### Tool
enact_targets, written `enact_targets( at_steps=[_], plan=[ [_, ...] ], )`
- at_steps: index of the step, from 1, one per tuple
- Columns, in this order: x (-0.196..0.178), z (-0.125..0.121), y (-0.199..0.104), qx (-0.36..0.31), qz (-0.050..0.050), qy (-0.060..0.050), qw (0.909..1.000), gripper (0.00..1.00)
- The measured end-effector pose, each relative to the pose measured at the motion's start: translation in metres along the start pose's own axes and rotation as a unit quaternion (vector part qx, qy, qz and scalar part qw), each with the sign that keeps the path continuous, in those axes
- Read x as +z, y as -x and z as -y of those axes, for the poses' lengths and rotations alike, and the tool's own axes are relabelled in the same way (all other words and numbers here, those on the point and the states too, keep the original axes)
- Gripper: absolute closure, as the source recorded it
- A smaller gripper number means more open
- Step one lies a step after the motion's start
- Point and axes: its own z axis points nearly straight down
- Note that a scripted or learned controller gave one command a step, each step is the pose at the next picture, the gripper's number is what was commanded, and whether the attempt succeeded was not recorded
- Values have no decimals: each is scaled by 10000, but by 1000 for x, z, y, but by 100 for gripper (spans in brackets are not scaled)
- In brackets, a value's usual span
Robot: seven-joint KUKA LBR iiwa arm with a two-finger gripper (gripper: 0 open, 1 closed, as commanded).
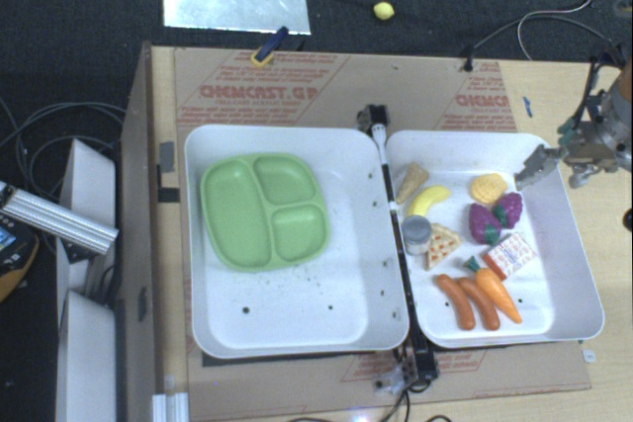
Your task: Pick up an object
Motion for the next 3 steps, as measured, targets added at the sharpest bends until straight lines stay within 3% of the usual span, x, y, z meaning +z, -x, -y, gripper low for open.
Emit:
enact_targets(
  at_steps=[1, 2, 3],
  plan=[
    [157, 3, -39, -1, -5, -5, 10000, 0],
    [178, -10, -30, 3, -1, 0, 10000, 0],
    [167, -11, -30, -4, -1, 7, 10000, 100]
  ],
)
